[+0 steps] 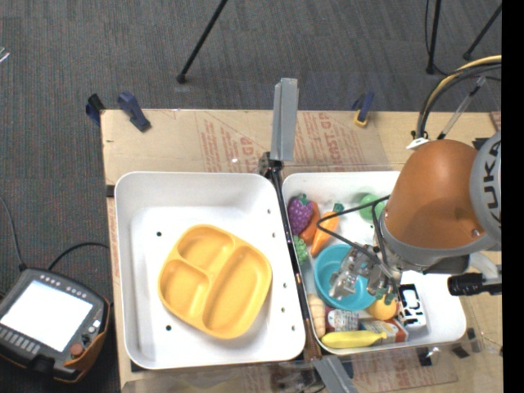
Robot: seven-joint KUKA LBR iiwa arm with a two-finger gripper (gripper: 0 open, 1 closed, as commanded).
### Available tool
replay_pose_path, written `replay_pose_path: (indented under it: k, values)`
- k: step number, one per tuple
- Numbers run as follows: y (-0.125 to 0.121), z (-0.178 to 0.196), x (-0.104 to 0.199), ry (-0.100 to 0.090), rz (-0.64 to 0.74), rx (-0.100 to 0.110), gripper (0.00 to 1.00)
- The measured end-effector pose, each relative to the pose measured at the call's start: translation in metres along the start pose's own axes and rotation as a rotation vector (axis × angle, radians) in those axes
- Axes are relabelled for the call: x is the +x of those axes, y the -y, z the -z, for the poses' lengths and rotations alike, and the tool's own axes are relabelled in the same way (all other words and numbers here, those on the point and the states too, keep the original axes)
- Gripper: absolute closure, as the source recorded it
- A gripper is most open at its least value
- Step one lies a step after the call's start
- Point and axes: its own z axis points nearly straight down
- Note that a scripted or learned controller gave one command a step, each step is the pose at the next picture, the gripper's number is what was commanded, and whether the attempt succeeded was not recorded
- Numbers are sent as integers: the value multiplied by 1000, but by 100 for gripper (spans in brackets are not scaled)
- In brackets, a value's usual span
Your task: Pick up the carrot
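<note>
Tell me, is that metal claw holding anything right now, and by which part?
Nothing that I can see. The gripper hangs over the blue bowl in the right bin, and the carrot lies apart, beside the purple grapes.

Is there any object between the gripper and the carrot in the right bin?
Nothing visible stands between them. The gripper hangs over the blue bowl, and the carrot lies just beyond the bowl's rim, beside the purple grapes. A thin dark cable crosses near the carrot's lower end.
</note>
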Motion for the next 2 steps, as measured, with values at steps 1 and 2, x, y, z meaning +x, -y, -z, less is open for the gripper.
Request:
replay_pose_path:
  k: [1,2]
  values:
    - [35,127,-27,9,125,-1,100]
    - [35,122,-26,-4,126,3,0]
